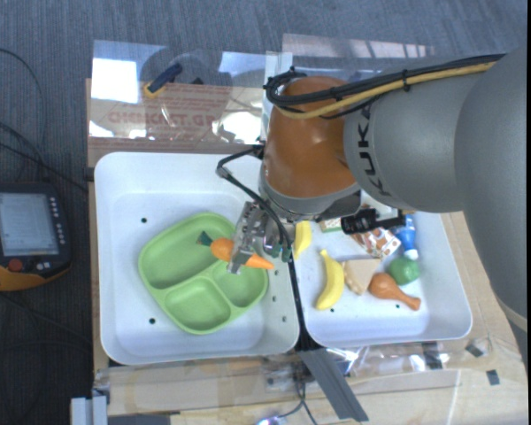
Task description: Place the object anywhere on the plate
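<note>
A green divided plate (pixel 190 277) lies in the left white bin (pixel 128 197). An orange toy carrot (pixel 223 249) with a green top lies over the plate's right side, near the central divider. My gripper (pixel 248 257) hangs right over the carrot's right end, its fingers (pixel 244 246) straddling the orange tip (pixel 260 261). The fingers look closed around the carrot, which seems to rest on or just above the plate. The arm's orange band and grey body cover the bins' upper middle.
The right bin (pixel 442 317) holds a yellow banana (pixel 329 283), a smaller yellow piece (pixel 302 238), a toy chicken leg (pixel 394 290), a green item (pixel 405 271), a wedge (pixel 360 275) and a small carton (pixel 378 237). A pendant (pixel 22 237) lies left of the bench.
</note>
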### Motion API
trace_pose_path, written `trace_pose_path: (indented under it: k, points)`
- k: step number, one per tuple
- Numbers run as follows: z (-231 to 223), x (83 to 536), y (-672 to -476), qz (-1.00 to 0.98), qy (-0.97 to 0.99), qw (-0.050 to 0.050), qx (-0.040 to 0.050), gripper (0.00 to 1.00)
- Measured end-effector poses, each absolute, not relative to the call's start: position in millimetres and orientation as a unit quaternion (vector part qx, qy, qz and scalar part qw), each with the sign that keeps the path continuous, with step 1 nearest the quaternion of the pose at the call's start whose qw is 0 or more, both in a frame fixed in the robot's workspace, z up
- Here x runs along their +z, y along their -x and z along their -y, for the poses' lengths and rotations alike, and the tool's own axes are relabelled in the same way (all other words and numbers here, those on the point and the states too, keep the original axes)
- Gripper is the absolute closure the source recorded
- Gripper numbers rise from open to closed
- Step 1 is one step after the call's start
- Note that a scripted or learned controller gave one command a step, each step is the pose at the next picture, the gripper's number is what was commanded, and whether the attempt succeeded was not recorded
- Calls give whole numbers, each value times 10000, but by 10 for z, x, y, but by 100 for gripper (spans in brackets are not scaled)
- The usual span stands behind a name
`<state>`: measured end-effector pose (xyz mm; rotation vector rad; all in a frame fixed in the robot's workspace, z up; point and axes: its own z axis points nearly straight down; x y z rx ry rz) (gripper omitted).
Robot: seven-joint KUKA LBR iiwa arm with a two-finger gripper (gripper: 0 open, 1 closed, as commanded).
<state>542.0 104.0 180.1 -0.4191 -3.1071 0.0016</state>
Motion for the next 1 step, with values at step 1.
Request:
trace_pose_path:
  k: [1]
  points:
    - [-1030,1800,-5422,9909,1344,31,9,0]
